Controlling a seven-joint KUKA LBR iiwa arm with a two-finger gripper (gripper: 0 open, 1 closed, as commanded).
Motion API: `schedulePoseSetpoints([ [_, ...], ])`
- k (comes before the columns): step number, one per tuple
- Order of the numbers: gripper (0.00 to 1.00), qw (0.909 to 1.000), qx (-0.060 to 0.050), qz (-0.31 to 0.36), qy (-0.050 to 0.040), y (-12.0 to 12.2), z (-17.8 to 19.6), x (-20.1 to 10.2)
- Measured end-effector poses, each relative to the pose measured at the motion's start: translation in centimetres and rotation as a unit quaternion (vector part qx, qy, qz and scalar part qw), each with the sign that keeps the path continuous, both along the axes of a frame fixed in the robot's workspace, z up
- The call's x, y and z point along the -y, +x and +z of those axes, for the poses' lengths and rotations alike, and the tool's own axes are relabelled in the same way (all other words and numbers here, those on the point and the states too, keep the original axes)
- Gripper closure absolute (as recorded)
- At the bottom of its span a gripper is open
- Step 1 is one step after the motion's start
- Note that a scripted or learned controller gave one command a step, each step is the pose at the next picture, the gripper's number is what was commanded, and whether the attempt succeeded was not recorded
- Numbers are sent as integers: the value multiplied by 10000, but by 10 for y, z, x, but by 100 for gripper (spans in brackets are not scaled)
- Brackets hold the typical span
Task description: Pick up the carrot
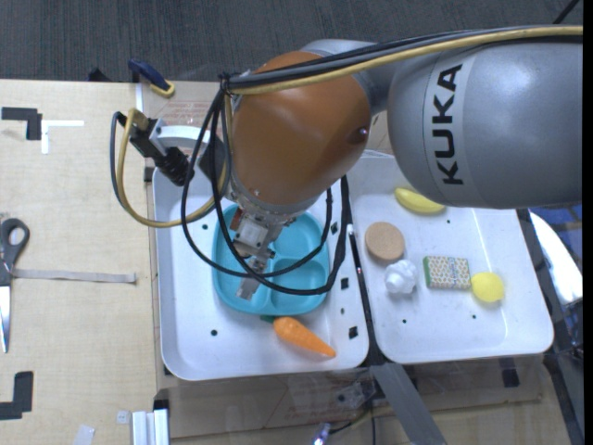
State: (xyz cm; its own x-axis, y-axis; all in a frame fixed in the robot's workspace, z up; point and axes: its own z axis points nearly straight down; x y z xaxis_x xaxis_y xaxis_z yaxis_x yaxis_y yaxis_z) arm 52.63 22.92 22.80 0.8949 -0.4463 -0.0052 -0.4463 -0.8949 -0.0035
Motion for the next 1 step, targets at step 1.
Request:
schedulePoseSetpoints([
  [1,0,9919,5,1267,-7,-28,-44,32],
])
